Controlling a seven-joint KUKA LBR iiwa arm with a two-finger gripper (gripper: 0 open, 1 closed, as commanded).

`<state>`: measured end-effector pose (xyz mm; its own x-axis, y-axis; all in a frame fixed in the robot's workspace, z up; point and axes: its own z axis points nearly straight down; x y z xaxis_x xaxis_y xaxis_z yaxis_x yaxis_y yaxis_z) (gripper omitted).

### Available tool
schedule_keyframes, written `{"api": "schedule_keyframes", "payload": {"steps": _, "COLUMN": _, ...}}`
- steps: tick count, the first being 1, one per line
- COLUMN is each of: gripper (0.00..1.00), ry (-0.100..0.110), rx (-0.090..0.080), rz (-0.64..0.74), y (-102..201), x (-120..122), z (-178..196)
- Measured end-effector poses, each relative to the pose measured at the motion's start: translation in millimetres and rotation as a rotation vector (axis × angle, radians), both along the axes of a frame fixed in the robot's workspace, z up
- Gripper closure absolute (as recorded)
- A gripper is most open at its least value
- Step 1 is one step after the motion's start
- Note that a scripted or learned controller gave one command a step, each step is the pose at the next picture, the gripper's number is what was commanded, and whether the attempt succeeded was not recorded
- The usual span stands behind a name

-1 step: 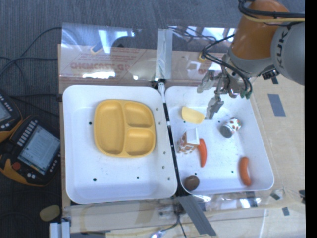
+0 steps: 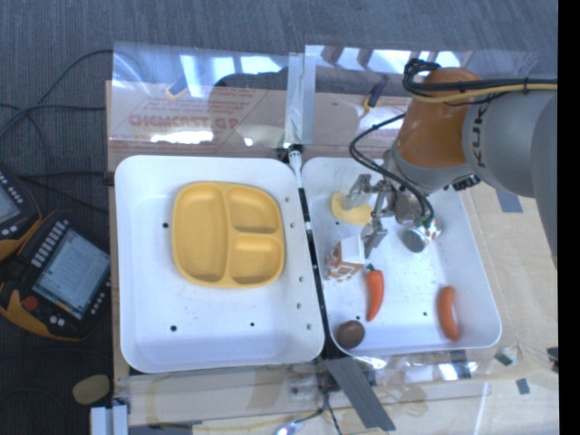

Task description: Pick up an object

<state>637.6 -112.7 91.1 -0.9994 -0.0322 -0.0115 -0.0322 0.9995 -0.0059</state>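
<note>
My gripper hangs low over the upper left part of the right bin, below the orange wrist band. Its two fingers stand open, one finger toward the back and the other toward the front. A pale yellow piece lies on the bin floor at the fingers' left, partly between them; I cannot tell whether they touch it. Just in front lies a brown and white piece. An orange carrot, a reddish sausage and a brown ball lie nearer the front.
A small grey and white item lies right of the gripper. The left bin holds a yellow divided plate. A raised rim separates the bins. Cables run from the arm over the back wall.
</note>
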Motion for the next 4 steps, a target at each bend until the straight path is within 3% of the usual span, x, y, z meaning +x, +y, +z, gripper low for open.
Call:
{"api": "schedule_keyframes", "payload": {"steps": 1, "gripper": 0.00, "ry": 0.000, "rx": -0.001, "rz": 0.090, "y": -9.8, "x": -36.8, "z": -1.1}}
{"api": "schedule_keyframes", "payload": {"steps": 2, "gripper": 0.00, "ry": -0.002, "rx": -0.001, "rz": 0.088, "y": -1.5, "x": -77.7, "z": -0.5}}
{"api": "schedule_keyframes", "payload": {"steps": 3, "gripper": 1.00, "ry": -0.005, "rx": -0.006, "rz": 0.089, "y": -1.6, "x": -76.0, "z": 10.3}}
{"api": "schedule_keyframes", "payload": {"steps": 4, "gripper": 1.00, "ry": 0.004, "rx": -0.007, "rz": 0.303, "y": 10.2, "x": -67.1, "z": 0.8}}
